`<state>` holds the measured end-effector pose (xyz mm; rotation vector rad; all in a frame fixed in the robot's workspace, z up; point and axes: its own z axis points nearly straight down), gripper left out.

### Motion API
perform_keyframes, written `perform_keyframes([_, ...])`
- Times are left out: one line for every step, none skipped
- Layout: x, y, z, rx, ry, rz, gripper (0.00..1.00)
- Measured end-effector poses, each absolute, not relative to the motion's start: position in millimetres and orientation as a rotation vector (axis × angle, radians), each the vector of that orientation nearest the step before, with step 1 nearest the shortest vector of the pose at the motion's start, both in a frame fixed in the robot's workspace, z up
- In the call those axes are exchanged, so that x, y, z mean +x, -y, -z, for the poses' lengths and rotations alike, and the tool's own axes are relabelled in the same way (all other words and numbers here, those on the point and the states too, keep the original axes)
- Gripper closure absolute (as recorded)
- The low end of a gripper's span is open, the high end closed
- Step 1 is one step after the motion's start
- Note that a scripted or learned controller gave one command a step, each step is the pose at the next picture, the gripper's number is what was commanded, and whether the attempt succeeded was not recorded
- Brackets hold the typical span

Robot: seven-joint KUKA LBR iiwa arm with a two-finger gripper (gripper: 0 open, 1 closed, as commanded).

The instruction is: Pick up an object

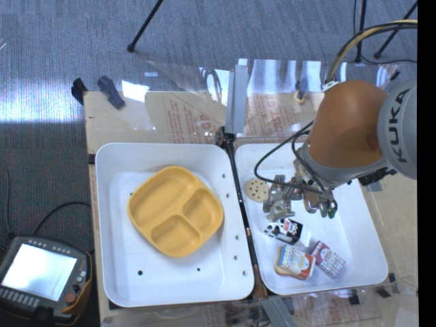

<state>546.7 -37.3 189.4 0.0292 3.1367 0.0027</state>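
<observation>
Metal two-finger gripper: over right white bin, finger state unclear
Black-and-white small carton: just below gripper
Round perforated tan disc: just left
Yellow divided plastic plate: far left

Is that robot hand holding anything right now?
It cannot be told. The gripper hangs just above a black-and-white carton in the right bin.

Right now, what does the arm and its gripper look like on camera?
The arm is grey with black KUKA lettering and a rounded orange band above the wrist. Black and yellow cables loop behind it. The gripper is bare metal, with thin black wires around it.
</observation>
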Motion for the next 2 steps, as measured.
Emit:
perform_keyframes([476.6,44.9,-186.6,-0.181,-3.138,-0.002,1.00])
perform_keyframes([493.9,-2.6,-186.6,-0.708,-3.061,-0.003,1.00])
